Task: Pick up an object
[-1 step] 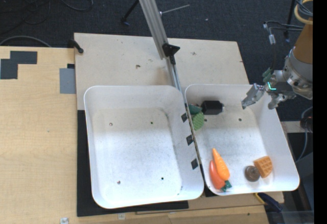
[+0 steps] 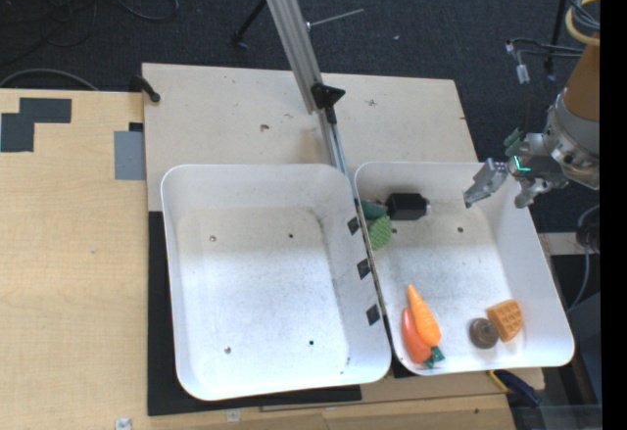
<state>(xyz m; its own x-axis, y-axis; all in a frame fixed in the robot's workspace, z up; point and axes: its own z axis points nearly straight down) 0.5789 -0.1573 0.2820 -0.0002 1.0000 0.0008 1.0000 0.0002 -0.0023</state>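
Note:
My gripper hangs above the far right corner of the right bin, its two fingers spread apart with nothing between them. In that bin lie a black cylinder near the far left, a green leafy toy beside the divider, an orange carrot over a red piece at the front, a small brown round piece and an orange waffle-like block at the front right. All of these lie well apart from the gripper.
The left bin sits beside the right one, with black clips along the shared rim. A slanted aluminium post rises from behind the bins. A wooden table lies to the left.

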